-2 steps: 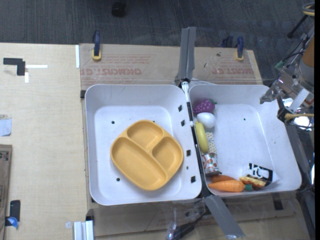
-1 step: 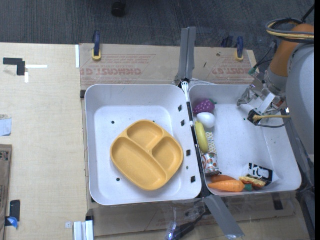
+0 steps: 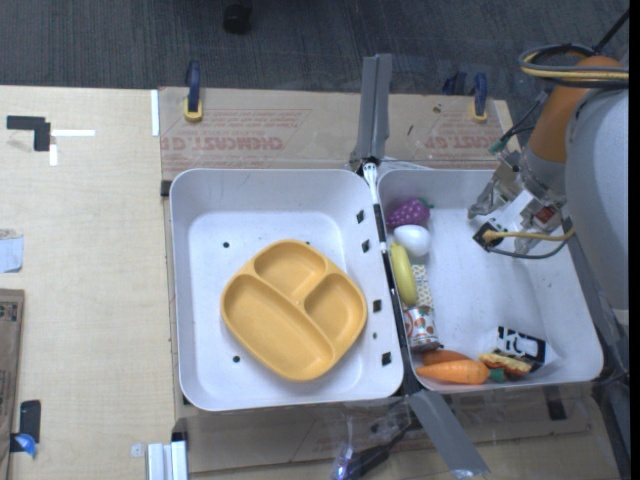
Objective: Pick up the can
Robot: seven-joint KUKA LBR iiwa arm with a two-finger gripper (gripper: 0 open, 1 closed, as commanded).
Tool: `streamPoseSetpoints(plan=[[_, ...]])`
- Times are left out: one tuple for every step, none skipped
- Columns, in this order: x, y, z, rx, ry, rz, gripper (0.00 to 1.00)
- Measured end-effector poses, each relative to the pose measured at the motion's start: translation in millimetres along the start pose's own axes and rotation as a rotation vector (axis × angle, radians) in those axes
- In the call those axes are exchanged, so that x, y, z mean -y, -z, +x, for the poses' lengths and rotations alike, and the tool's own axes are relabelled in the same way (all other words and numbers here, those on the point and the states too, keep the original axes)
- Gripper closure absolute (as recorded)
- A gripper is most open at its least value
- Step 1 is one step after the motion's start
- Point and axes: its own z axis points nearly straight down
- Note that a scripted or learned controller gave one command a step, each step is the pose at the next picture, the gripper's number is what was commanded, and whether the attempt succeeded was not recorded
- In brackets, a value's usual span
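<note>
White bin at the right of the frame held the can low against its left wall, while the gripper, grasp unreadable, needed a careful descent there.

A single fixed camera looks down from above the bench at a slant, far enough back to take in both shallow white plastic bins whole. Beyond the bins, toward the top edge, it catches dark carpeted floor. Left of them lies pale wooden benchtop; right of them the grey arm enters.
</note>
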Motion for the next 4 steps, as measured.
streamPoseSetpoints(plan=[[0, 0, 0, 0.000, 0.000, 0.000, 0.00], [56, 0, -2, -0.001, -0.105, 0.001, 0.00], [-31, 100, -15, -0.001, -0.411, -0.001, 0.00], [-18, 0, -12, -0.001, -0.467, 0.000, 0.00]])
